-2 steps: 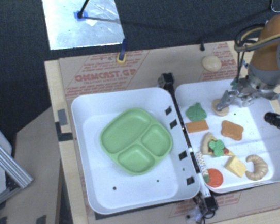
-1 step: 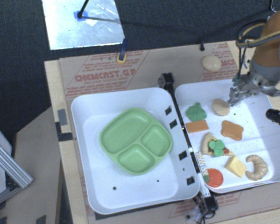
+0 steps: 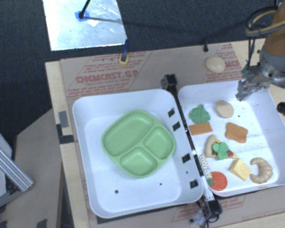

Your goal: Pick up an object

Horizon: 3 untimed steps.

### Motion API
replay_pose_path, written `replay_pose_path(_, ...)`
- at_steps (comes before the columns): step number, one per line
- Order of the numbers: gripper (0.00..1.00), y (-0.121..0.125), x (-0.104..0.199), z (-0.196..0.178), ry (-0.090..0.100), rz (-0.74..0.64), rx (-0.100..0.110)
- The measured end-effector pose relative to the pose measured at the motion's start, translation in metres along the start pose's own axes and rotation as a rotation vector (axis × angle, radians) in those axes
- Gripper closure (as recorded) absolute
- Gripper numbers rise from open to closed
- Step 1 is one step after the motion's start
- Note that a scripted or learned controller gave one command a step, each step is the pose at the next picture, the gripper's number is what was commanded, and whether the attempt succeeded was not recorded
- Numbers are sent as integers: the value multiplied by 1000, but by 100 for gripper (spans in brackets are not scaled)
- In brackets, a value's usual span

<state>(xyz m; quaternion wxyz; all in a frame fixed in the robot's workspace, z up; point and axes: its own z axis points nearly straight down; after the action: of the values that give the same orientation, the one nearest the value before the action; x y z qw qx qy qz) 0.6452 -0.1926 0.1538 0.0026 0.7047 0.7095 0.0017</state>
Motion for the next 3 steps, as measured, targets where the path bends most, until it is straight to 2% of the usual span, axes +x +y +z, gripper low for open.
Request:
replay_pose_path(1,100,-1,-7,-48,-1,4,-1)
replay_pose_path(2,100,1,-7,-73,0,0,1)
replay_pose_path(3,100,3,43,-64,2,-2,5)
